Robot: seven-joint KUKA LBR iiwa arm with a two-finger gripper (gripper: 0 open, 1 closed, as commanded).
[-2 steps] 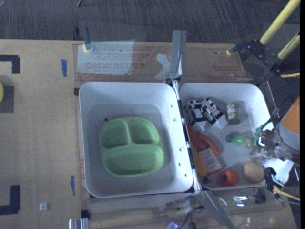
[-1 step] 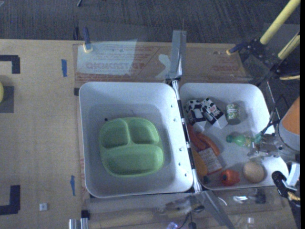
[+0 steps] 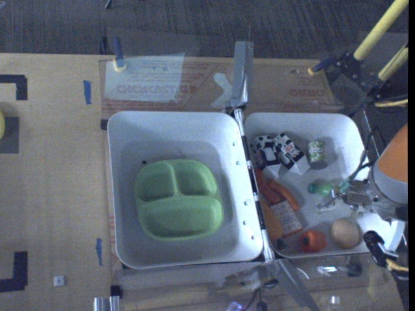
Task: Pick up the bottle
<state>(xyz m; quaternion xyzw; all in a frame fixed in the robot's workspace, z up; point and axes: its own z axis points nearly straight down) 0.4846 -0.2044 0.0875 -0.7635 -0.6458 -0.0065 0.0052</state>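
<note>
In the left of the 2 bins I see a green divided plate. In the right bin, my gripper holds the small green bottle between narrowed fingers.

The pale wooden surface carries two shallow white bins side by side; taking the left bin as landmark, the right bin touches its right rim; a clear printed sheet lies just behind it; blue tape strips and black corner marks sit to its left.
</note>
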